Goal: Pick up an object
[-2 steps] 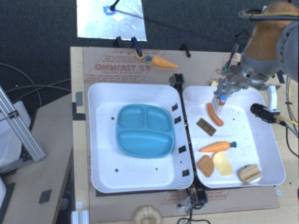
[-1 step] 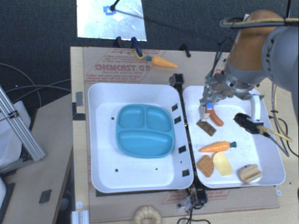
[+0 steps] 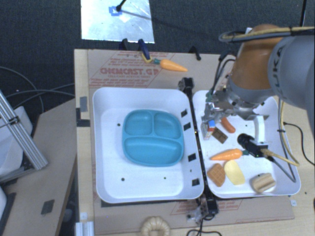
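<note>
Cardboard (image 3: 128,70) covers the bench under my two white bins, red print showing along its far edge, and dark carpet (image 3: 39,28) lies beyond. A shiny metal sheet (image 3: 117,13) lies on that carpet, and one toy carrot (image 3: 170,65) lies on the cardboard behind the bins. The left bin (image 3: 106,107) holds a blue divided plate (image 3: 152,137). The right bin (image 3: 290,178) holds the food pieces: a sausage (image 3: 228,125), a brown block (image 3: 219,136), an orange carrot (image 3: 226,155), a waffle (image 3: 216,174), a yellow slice (image 3: 235,172) and a bread roll (image 3: 262,182). My gripper (image 3: 210,123) sits low at that bin's left side, just beside the sausage; I cannot tell how its pincer stands. Aluminium framing (image 3: 19,136) stands at the left.
</note>
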You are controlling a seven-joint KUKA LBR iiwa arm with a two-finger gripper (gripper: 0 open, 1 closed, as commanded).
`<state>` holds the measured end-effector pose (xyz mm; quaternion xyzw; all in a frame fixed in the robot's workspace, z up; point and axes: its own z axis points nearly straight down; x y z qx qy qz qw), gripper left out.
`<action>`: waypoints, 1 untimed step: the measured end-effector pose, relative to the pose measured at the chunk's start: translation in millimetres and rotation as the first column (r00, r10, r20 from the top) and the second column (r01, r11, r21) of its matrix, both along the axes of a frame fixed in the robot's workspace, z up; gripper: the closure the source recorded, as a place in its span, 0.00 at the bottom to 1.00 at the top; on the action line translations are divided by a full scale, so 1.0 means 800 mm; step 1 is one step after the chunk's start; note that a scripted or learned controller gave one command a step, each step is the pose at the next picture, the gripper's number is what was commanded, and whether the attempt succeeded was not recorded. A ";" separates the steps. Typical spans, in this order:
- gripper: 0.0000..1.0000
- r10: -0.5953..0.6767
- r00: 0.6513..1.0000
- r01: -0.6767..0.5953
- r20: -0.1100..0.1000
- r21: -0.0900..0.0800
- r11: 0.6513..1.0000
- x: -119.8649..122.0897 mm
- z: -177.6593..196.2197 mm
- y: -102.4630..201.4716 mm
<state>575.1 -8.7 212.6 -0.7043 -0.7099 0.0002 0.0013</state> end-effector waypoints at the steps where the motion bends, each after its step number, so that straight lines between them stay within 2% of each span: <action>1: 1.00 -0.004 1.000 0.004 0.009 -0.010 1.000 -0.030 0.000 0.041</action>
